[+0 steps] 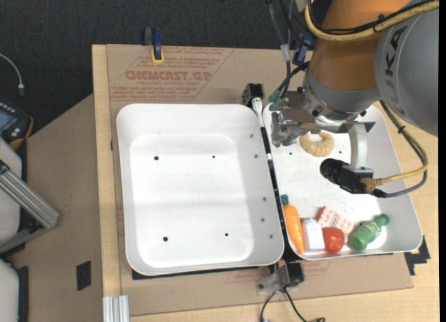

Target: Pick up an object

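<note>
Even, fairly bright overhead light washes the left bin [188,188] almost featureless, with soft grey shading along its inner walls. Under the hand [287,131] a faint shadow falls on the right bin [390,174]. The arm's orange band [355,14] looks slightly soft; the surroundings are dim.

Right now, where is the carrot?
The carrot lies in the right bin, at its near-left corner against the wall beside the left bin, just left of the red tomato.
</note>
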{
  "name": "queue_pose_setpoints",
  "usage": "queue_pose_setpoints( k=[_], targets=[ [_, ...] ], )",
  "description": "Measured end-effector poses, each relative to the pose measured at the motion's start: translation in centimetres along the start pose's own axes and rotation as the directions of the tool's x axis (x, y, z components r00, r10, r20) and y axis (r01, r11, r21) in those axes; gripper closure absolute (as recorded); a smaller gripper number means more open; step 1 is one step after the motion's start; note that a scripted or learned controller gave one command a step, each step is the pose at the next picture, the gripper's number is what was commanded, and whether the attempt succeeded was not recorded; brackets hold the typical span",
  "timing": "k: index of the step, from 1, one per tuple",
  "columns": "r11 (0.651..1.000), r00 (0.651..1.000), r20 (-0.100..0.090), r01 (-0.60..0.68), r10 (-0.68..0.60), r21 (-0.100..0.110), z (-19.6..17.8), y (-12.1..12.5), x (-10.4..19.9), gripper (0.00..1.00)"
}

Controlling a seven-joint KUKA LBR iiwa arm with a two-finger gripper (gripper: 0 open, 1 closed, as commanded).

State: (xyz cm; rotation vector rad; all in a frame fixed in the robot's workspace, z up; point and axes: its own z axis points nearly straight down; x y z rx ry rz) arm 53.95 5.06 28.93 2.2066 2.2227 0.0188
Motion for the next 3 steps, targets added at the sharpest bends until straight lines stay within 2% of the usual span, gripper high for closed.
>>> queue_pose_setpoints(
  k=[1, 2, 3],
  targets=[
    [1.000, 1.000, 0.006, -0.015, 0.015, 0.009, -2.8, -0.4, -8.3, 1.00],
    [1.000, 1.000, 0.009, -0.010, 0.010, -0.003, -13.4, 7.5, -14.5, 1.00],
    [1.000, 1.000, 0.005, -0.001, 0.001, 0.000, -23.7, 13.2, -10.5, 1.00]
  ],
)
